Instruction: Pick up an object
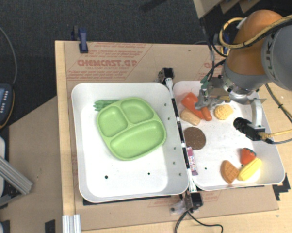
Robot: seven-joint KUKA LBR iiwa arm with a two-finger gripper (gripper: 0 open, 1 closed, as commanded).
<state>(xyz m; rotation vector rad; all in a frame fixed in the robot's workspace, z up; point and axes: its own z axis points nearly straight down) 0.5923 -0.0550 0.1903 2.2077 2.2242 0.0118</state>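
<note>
orange carrot toy (190, 102) beside tan bread piece (189, 117)

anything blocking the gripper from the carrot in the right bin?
Nothing visible. The gripper is already down at the orange carrot near the back of the right bin. A tan bread-like piece lies right against the carrot's front side, so it may get nudged, but it isn't between them.

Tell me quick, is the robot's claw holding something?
Gripper: down over the carrot in the right bin; cannot be told whether it grips.
</note>
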